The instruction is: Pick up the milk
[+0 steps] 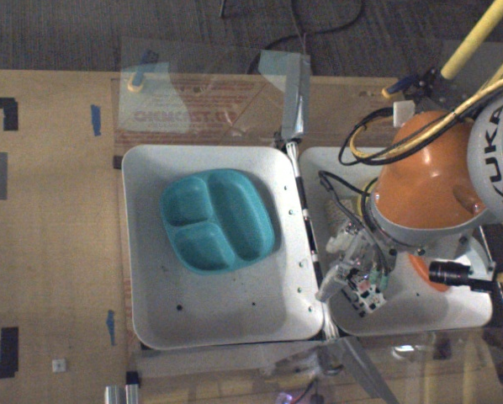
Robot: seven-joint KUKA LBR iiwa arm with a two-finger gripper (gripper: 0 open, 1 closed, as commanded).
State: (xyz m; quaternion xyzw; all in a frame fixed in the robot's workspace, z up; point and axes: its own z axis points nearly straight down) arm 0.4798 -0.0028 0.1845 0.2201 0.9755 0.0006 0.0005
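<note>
The grey, orange-banded arm's two-finger gripper (352, 280) hangs low in the right shallow white bin (453, 310), right of the teal three-compartment plastic plate (219, 220); its grip cannot be told.

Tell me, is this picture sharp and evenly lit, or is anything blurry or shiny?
In the camera view, the teal plate in the left bin looks crisp under soft, even light with faint shadows; the tool and its wiring look smeared and hard to read; the clear plastic sheet above the bins shows pale glare.
</note>
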